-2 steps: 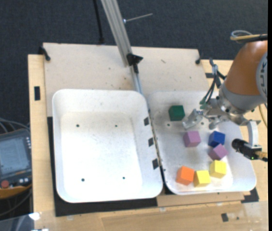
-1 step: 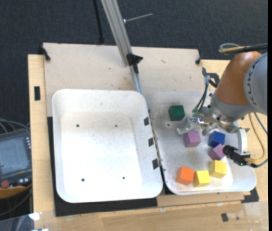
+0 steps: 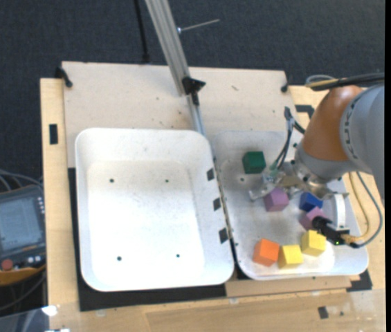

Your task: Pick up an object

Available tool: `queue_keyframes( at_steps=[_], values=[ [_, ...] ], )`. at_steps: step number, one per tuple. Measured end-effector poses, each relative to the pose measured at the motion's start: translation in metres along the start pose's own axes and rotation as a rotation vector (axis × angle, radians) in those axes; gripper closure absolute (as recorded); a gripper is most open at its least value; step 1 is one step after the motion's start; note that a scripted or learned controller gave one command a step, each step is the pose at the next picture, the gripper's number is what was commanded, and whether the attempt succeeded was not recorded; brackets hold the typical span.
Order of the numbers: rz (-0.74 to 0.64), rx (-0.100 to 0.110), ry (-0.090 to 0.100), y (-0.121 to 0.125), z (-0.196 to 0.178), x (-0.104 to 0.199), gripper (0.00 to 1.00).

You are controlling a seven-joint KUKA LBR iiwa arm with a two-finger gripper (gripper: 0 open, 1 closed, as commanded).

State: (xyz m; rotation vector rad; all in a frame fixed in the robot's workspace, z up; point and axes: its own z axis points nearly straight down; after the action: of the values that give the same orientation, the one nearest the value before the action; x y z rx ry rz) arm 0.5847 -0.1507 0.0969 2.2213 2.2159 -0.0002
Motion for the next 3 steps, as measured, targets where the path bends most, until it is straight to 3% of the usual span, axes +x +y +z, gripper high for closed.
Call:
queue_keyframes(
  at_steps=[1, 3],
  values=[
    [0.006, -0.003, 0.001, 0.001, -0.012, -0.001, 1.0],
    [-0.005, -0.006, 0.0, 0.006, -0.134, -0.018, 1.0]
  ],
)
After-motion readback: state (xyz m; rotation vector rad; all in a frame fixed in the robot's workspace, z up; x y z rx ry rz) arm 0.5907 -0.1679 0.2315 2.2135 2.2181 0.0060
